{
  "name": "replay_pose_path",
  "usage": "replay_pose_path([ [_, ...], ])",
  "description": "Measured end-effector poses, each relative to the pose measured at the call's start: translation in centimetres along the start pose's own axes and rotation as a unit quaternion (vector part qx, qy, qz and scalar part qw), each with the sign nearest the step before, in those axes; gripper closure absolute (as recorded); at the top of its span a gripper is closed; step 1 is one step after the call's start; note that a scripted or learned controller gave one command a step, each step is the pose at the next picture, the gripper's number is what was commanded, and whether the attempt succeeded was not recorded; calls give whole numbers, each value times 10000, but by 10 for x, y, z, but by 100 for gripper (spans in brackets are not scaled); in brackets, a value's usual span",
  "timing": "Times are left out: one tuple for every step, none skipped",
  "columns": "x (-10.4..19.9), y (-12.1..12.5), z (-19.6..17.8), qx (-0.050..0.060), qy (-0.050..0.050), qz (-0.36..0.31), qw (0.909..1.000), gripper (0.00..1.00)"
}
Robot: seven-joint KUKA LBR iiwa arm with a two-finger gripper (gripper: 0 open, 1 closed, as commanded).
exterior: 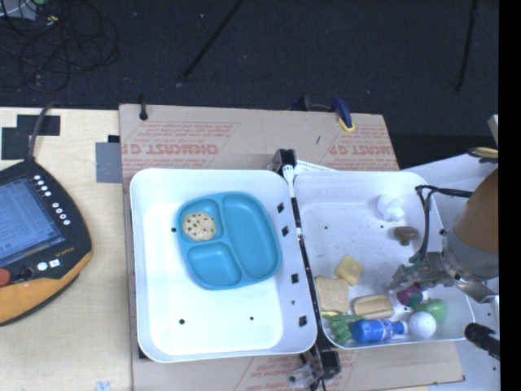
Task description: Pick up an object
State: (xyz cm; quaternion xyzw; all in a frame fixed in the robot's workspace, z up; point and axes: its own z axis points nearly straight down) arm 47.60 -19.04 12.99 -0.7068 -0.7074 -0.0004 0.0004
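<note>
- The landmark is the blue plastic divided plate (pixel 230 240), which sits in the shallow white left bin (pixel 155 316), its three compartments tilted a little against the bin's edges.
- A round chocolate-chip cookie (pixel 198 226) lies in the plate's small compartment on the far-left side.
- To the right of the plate, past the black clips along the seam between the two trays, is the shallow white right bin (pixel 342 198), and that is where the loose objects are.
- Nearest the plate on that side: a small yellow block (pixel 349 269), a pale square slice like bread (pixel 330 294) and a tan bun-shaped piece (pixel 374 305).
- Further right again, along the bin's near edge: a blue bottle lying on its side (pixel 379 330) with something green at its left end, a white ball (pixel 422 324) and a green rounded object (pixel 435 309).
- Well right of the plate and farther back: a white lump (pixel 391 208) and a small brown piece (pixel 404 235).
- The grey arm's two-finger gripper (pixel 417 282) is down in the right bin, far right of the plate, just above the white ball (I cannot tell how its grip stands, and I see nothing clearly between its tips).
- To the plate's left, off the cardboard, rests a grey and orange control pendant (pixel 37 247).
</note>
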Motion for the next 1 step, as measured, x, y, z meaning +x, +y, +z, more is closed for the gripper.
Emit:
replay_pose_path([
  [78, 87, -26, -28, 9, -49, 10000, 100],
])
